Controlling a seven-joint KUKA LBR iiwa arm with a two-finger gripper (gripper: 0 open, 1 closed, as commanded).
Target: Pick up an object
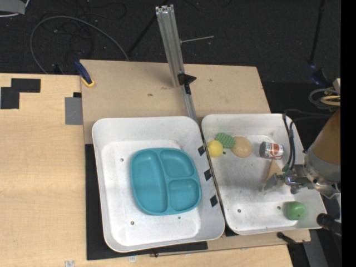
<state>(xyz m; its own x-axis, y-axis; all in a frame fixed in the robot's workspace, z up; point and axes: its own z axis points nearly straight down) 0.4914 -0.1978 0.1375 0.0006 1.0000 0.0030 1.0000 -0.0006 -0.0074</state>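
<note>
tan object: there's a small tan wedge-ish thing [272, 169] in the right bin [245, 216], over toward its right wall, touching or sitting right at the gripper's tip. Looks like the pick target to me, but honestly can't tell what it is.

gripper [276, 181]: low in the right bin, coming in from the right. Too blurry and dark to say how wide it's spread, or whether the tan object is actually between the tips or just beside them. Not calling it held.

neighbours: soda can [271, 150] lying on its side just behind the tan object, beige ball [242, 147] next to that, then a green textured thing [224, 140] and a yellow ball [214, 148] along the back near the divider. Green ball [295, 209] on its own in the front right corner, near the wrist.

risk 1: if the tips are only beside the tan object, closing shoves it into the wall and the arm comes up with nothing.

risk 2: the can is close enough that a finger could clip it and send it rolling into the balls.

risk 3: the cable [289, 143] loops right over this spot and could snag on the lift.

left bin [111, 132]: just holds a teal divided tray [166, 180], well apart from all this.
</note>
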